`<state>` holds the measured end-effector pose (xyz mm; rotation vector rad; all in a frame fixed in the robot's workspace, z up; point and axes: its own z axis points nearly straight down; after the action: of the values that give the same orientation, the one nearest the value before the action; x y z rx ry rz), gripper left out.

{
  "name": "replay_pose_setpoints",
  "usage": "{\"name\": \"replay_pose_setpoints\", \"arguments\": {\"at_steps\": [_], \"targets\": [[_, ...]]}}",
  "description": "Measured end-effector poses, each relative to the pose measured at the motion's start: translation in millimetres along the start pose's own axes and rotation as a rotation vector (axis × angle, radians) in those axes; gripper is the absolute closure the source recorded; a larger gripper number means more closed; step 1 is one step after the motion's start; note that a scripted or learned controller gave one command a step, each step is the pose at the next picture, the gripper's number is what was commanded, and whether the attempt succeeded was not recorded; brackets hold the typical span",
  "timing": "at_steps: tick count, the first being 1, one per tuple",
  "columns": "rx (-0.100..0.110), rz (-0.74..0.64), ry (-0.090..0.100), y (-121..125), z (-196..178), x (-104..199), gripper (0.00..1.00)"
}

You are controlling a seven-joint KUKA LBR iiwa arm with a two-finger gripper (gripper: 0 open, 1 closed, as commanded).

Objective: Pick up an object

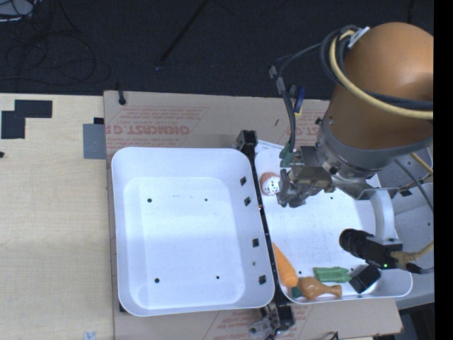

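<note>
White plastic makes up two shallow bins set side by side on a sheet of brown cardboard (177, 119), which lies on a pale wooden desk (49, 225). The scene is viewed from above at a slant. The left bin (184, 239) shows its bare white floor, dotted with a few small dark holes. The right bin (318, 232) touches it along a shared edge fitted with small black clips.

A grey robot arm (382, 83) with a wide orange band reaches in from the right and hangs over the upper part of the right bin. Its claw (289, 198) points down and to the left, near that bin's upper left corner. Whether the claw is released or clenched cannot be told from this angle, and nothing can be seen gripped in it.

Just beside the claw, on its left, sits a small ball (270, 184), white with orange patches, close to the shared edge. The other loose things lie well apart from the claw, along the near edge of the right bin. An orange carrot-shaped toy (284, 266) lies at a slant by the shared edge. To its right are a green piece (331, 274) and, just below that, a tan drumstick-shaped toy (318, 287).
</note>
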<state>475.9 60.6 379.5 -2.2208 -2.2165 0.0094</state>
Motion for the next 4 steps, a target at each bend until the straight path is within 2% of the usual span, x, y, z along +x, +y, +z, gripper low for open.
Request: {"name": "replay_pose_setpoints", "arguments": {"at_steps": [1,2,3,4], "targets": [[0.004,-0.008,0.0,-2,57,74,1.0],[-0.014,-0.004,0.002,31,-36,69,1.0],[0.01,-0.004,-0.004,70,115,104,1.0],[-0.009,-0.008,0.005,-1,20,124,1.0]]}}
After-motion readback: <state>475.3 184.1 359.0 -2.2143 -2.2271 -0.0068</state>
